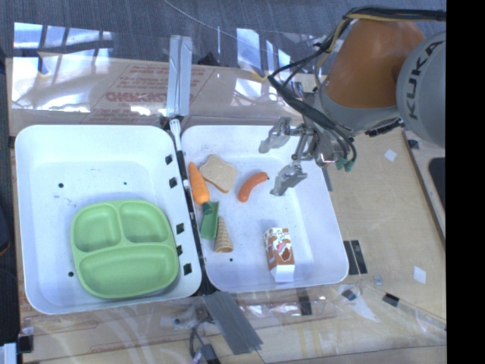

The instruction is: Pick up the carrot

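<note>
The carrot [201, 196] lies along the left wall of the right bin [318, 268], orange with a green top at its near end. My gripper [282, 158] hangs over the upper right part of that bin, open, with one finger [273, 136] toward the back and the other finger [289, 179] toward the front. Nothing sits between them. The carrot is well to the gripper's left, past a slice of bread and a sausage.
In the right bin lie a bread slice [220, 172], an orange sausage [252, 186], an ice-cream cone [224, 234] and a small carton [280, 252]. The left bin [45, 158] holds a green divided plate [124, 247].
</note>
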`<state>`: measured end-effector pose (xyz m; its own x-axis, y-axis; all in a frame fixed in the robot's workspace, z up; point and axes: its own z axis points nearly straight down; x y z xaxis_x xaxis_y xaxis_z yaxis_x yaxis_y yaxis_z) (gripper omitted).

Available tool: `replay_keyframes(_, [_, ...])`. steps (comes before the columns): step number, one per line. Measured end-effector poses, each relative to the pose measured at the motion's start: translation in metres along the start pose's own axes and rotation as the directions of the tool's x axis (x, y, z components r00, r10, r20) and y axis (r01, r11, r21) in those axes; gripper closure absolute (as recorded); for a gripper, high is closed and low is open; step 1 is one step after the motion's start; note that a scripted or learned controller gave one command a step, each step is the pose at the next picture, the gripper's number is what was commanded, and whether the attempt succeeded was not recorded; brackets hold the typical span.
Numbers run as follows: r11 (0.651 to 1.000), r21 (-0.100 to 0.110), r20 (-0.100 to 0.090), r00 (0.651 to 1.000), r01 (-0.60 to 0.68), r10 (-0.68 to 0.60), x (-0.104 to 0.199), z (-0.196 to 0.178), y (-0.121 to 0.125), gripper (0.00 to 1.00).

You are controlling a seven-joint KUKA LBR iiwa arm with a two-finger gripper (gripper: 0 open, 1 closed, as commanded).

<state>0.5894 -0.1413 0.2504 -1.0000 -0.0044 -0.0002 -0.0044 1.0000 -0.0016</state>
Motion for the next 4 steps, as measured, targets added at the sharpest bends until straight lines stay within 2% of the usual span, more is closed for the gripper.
replay_keyframes(1, [0.986, -0.005, -0.005, 0.986, 0.166, -0.166, 0.006, 0.094, 0.053, 0.00])
replay_keyframes(2, [0.974, -0.004, 0.009, 0.974, -0.226, 0.226, -0.003, 0.151, 0.044, 0.00])
replay_keyframes(3, [0.976, -0.003, 0.008, 0.976, -0.218, 0.218, -0.003, 0.142, 0.045, 1.00])
replay_keyframes(4, [0.985, -0.005, 0.008, 0.985, -0.174, 0.174, -0.028, 0.054, 0.123, 1.00])
